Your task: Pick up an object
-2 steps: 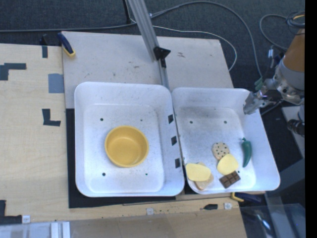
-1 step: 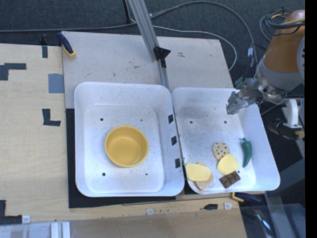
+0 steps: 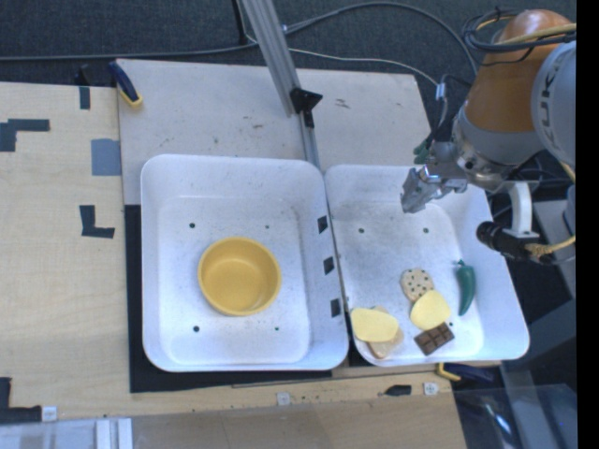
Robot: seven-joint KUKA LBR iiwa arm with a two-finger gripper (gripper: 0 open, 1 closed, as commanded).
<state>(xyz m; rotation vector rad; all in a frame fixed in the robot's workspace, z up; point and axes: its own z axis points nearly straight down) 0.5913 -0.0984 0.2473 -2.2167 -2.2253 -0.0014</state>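
- Starting at the left, we see the wooden counter (image 3: pixel 56 251) with dark tape marks, and a pale board under the two bins.
- The left bin (image 3: pixel 168 185) holds a yellow bowl (image 3: pixel 240 275) sitting upright near its middle, well apart from the arm.
- A grey metal pole (image 3: pixel 276 54) slants down to the seam between the bins.
- The right bin (image 3: pixel 374 204) carries the small things, clustered at its near end: a yellow slice (image 3: pixel 374 325) on a tan piece, a speckled cookie (image 3: pixel 416 282), a second yellow piece (image 3: pixel 430 310) touching a brown chocolate block (image 3: pixel 434 339), and a green pepper (image 3: pixel 465 286) by the right wall.
- The gripper (image 3: pixel 418 193) hovers over the far end of the right bin, apart from that cluster; we cannot tell whether the jaws are open or closed, and nothing shows between them.
- We judge the step to be the approach: nothing is picked yet. Next, the arm must travel toward the near end, centre over one item and descend. The pieces lie close together, so a clean grip calls for care.
- Dark carpet and cables lie beyond.
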